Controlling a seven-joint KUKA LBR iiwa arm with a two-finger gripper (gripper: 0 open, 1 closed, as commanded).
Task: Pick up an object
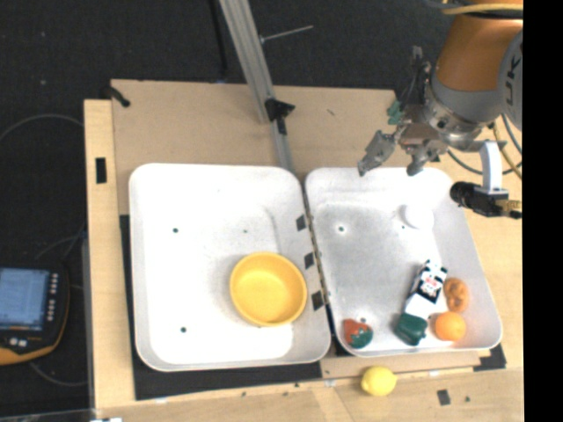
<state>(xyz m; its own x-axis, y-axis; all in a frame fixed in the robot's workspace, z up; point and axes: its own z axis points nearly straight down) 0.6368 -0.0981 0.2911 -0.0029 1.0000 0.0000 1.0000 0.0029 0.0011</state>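
My gripper (pixel 392 162) hangs over the far edge of the right bin (pixel 369 236), its two fingers spread open with nothing between them. Far below it, in the bin's near right corner, lie a white and black carton (pixel 427 289), a green block (pixel 410 328), an orange ball (pixel 449 326), a brownish lumpy piece (pixel 456 292) and a red and green toy (pixel 356 331). A yellow bowl (pixel 268 288) sits in the left bin (pixel 193 227).
A yellow lemon-like piece (pixel 378 381) lies on the bench just outside the right bin's near rim. A grey slanted post (pixel 251 55) rises behind the bins. A tablet (pixel 31 310) sits at far left, off the bench.
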